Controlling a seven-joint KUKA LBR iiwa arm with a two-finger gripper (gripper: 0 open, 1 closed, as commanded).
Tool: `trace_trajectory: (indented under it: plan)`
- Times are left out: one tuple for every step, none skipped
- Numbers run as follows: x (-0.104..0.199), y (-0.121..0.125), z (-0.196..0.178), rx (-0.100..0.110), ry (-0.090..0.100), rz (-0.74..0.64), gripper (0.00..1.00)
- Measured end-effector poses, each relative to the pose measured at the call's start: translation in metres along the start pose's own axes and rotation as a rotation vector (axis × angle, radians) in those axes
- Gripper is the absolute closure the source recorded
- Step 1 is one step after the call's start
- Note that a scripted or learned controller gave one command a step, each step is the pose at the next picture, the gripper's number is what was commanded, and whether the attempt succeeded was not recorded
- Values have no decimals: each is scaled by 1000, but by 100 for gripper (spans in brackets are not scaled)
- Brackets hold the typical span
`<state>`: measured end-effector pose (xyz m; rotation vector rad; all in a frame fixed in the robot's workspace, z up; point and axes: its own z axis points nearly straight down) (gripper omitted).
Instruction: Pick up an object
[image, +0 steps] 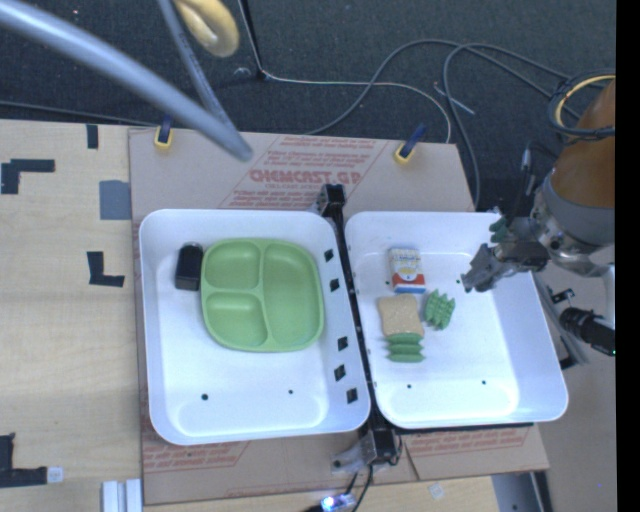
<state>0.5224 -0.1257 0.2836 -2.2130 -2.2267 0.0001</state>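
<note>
Candidates for the pick lie grouped in the middle of the right bin (520, 375): a small carton (405, 269) with a red and white label, a tan slice of toast (399, 316) just below it, a green ridged toy (405, 348) touching the toast's lower edge, and a green leafy toy (438, 309) just beside the toast on its right. All four lie flat and apart from the bin walls. This spacing probably favours a descent from above, since no wall blocks the approach. The leafy toy lies nearest the arm and is judged the likeliest target. It is small, irregular in outline and darker than the ridged toy, so it may slip out of a poor grasp.

The gripper (480, 275) sits over the right bin's upper right area, near the leafy toy but apart from it. Nothing shows between its parts. At this slant and resolution the width of its opening cannot be told.

The left bin (160, 400) holds a pale green divided plate (264, 296) with three compartments. A small black block (189, 267) lies just beside the plate's left rim. Both are well apart from the gripper.

The pick is judged as not yet begun.
</note>
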Motion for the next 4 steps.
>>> trace_trajectory:
  plan:
    - [56,11,17,1,0,-1,100]
    - [114,6,34,2,0,0,100]
    - [171,14,34,0,0,-1,100]
    - [222,18,57,3,-2,0,100]
